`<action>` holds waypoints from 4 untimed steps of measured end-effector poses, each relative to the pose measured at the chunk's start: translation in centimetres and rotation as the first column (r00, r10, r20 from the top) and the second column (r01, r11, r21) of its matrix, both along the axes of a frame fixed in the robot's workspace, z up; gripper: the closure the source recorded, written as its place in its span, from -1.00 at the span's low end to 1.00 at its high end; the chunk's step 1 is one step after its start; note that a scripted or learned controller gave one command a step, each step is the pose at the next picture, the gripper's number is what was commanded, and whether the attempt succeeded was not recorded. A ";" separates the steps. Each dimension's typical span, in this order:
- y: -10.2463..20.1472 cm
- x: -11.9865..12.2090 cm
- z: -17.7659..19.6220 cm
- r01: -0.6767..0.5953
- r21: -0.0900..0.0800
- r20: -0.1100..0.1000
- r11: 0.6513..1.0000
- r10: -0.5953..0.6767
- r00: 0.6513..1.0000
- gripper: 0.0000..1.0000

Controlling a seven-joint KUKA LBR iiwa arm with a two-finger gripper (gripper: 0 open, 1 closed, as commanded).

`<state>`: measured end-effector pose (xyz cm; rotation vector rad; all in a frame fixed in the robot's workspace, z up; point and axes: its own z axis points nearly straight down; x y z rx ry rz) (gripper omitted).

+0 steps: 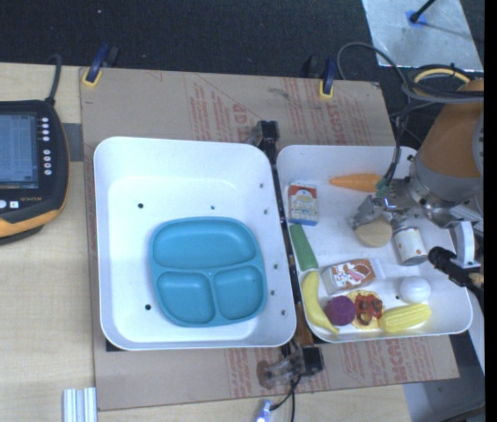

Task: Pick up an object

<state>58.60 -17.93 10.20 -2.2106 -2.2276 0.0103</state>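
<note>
My gripper (372, 214) is low in the right bin (459, 323), near its back. Its fingers are spread open just above and behind a tan round disc (374, 234), with nothing seen between them. An orange carrot (354, 182) lies just behind the gripper. A pale cylinder (408, 245) lies to its right, under the wrist. Elsewhere in this bin are a small carton (303, 203), a green cucumber (302, 246), a banana (313, 302), a snack packet (348, 274), a purple piece (339, 309), a corn cob (405, 317) and a white egg (414, 288).
The left bin (116, 174) holds a blue divided plate (206, 269). A tablet-style pendant (10, 161) rests on the bench at the far left. The arm's orange band (453, 139) and cables hang over the right bin's back right corner.
</note>
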 end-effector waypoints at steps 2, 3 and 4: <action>4.2 -3.8 8.1 0.000 0.001 0.004 1.000 0.000 1.000 1.00; 11.7 3.7 9.0 0.003 0.003 0.004 1.000 -0.003 1.000 1.00; 16.1 -0.2 8.9 0.000 0.001 0.001 1.000 0.000 1.000 1.00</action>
